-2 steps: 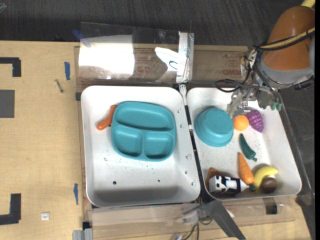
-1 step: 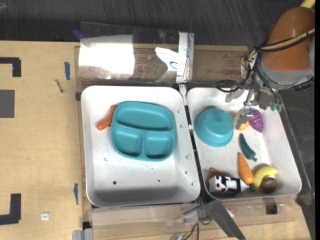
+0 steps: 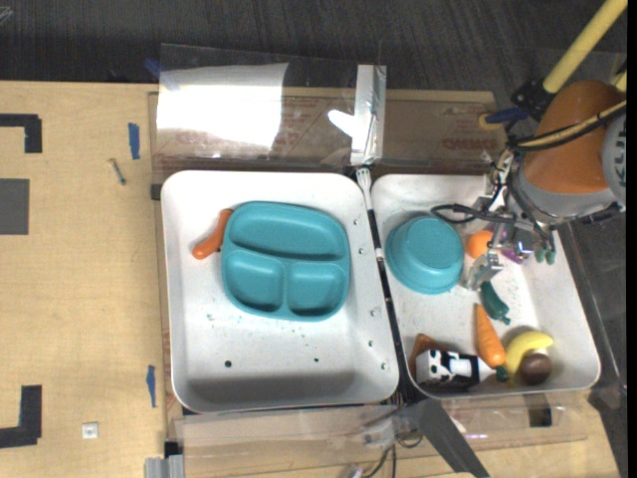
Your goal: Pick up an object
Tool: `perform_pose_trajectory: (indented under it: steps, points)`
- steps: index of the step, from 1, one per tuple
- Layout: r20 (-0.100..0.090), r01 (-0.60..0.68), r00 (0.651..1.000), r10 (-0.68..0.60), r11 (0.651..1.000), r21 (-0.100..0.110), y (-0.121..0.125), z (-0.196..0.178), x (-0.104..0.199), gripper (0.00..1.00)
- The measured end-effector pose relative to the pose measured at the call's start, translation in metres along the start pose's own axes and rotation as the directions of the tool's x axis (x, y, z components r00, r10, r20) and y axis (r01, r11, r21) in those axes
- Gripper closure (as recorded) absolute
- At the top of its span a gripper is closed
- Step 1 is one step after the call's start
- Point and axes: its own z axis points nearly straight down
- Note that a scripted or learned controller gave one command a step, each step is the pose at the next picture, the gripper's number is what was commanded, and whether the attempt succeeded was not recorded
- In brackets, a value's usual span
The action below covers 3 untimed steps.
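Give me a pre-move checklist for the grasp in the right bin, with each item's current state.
1. Gripper is over the right bin: ok.
2. Something held already: cannot tell.
3. Carrot lies apart from the blue bowl: ok.
4. Carrot free of neighbours: not ok, the banana crowds its lower end.
5. Cow toy reachable: cannot tell, it lies against the near wall.

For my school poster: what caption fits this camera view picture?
Robot gripper hovers over the right bin beside a teal bowl; a teal divided plate fills the left bin.
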Motion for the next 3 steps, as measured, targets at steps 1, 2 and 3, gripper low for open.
perform_pose_trajectory:
  steps: [1, 2, 3]
  points:
    - [0.011, 0.001, 1.000, -0.001, 1.000, 0.002, 0.000, -0.013, -0.003, 1.00]
    - [0.009, 0.002, 1.000, -0.002, 1.000, 0.001, 0.001, -0.012, -0.003, 0.00]
    - [-0.005, -0.270, 0.963, 0.270, 0.963, 0.001, 0.012, 0.001, 0.023, 0.00]
